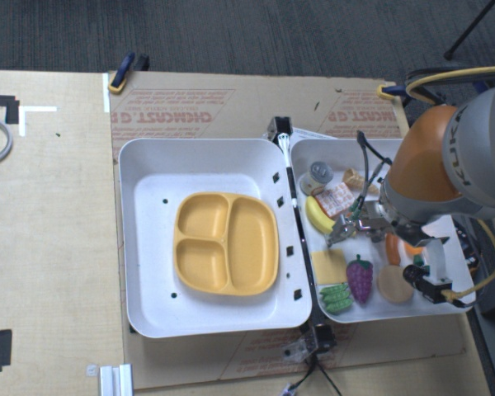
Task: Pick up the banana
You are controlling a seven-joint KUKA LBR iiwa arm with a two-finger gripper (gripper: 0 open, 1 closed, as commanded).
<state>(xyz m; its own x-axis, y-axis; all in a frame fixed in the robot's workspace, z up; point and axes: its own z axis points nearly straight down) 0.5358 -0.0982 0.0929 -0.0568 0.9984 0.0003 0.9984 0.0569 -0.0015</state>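
The banana is yellow and curved. It lies in the right bin near that bin's left wall, partly under a red and white packet. My gripper hangs low over the right bin, just right of the banana's lower end and very close to it. I see nothing held in it. The grey arm with its orange band reaches in from the right and hides the middle of the bin.
Around the gripper in the right bin lie a yellow cheese slice, purple grapes, a green pea pod, a tan round piece, an orange piece and a grey can. The left bin holds a yellow divided plate.
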